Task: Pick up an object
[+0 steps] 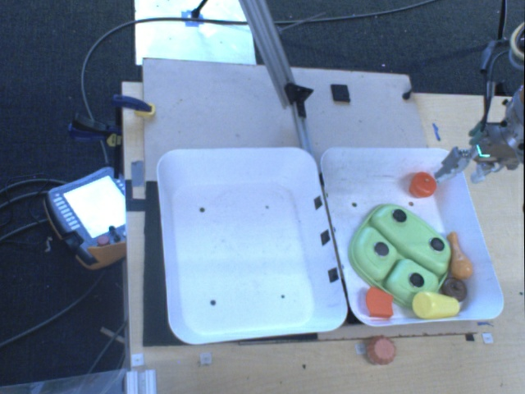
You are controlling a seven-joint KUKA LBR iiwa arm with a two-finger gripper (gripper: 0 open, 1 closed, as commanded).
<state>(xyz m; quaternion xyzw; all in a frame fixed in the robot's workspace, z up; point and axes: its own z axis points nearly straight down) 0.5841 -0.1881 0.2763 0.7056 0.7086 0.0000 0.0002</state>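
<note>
Right bin (484,245) edge; jaws (463,161) blurred, cropped; state unclear.

Orange round object (422,185), apparently upright.

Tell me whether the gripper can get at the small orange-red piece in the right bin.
Probably yes: the gripper hangs just right of the orange-red piece, which lies apart from the green tray with nothing over it.

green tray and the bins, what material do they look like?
Green tray: looks like moulded plastic, smooth with a soft sheen, rounded edges and dark round spots. Bins: thin white plastic by the look, glossy, with rolled rims and shallow formed walls. Neither can be confirmed from the view alone.
</note>
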